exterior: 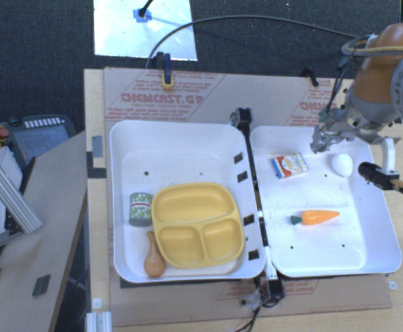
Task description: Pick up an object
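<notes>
In the right bin [378,251] lie a small red, white and blue box [289,164], a white egg [341,164] and an orange carrot [317,217]. My gripper [321,142] hangs over the far part of this bin, up and to the right of the box and left of the egg. It is apart from both. I see nothing in the gripper. The grey arm with its orange band [388,47] comes in from the upper right.
The left bin [125,144] holds a yellow divided tray [198,223], a small green-labelled can [140,208] and a wooden pear-shaped piece [153,258]. A black divider [251,185] runs between the bins. A black part [374,175] juts in by the egg.
</notes>
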{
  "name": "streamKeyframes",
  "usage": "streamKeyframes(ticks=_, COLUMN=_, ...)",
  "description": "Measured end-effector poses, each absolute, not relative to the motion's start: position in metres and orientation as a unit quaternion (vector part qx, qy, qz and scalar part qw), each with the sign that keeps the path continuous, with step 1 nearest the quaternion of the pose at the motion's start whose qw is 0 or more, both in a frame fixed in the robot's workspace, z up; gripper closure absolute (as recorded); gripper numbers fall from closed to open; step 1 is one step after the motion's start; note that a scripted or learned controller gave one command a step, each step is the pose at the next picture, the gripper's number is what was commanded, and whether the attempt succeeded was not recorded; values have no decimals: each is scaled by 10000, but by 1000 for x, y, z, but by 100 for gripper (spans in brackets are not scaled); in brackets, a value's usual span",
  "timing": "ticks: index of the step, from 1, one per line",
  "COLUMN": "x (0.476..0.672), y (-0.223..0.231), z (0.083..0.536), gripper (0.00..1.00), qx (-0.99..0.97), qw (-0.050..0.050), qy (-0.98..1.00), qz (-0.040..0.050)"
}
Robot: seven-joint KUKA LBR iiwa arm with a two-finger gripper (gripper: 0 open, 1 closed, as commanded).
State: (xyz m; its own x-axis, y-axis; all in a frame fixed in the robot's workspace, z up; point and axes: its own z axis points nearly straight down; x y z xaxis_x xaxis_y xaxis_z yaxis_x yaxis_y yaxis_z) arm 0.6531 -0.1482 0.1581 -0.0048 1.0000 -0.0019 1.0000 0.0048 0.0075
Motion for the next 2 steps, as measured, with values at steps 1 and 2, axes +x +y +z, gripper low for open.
streamKeyframes(ticks=1, x=659, y=-154, z=222, gripper=100, qx=7054, qw=45, qy=7088, qz=25)
streamKeyframes(ticks=2, x=655, y=-161, z=271, gripper=100, qx=7062, qw=33, qy=7080, qz=18)
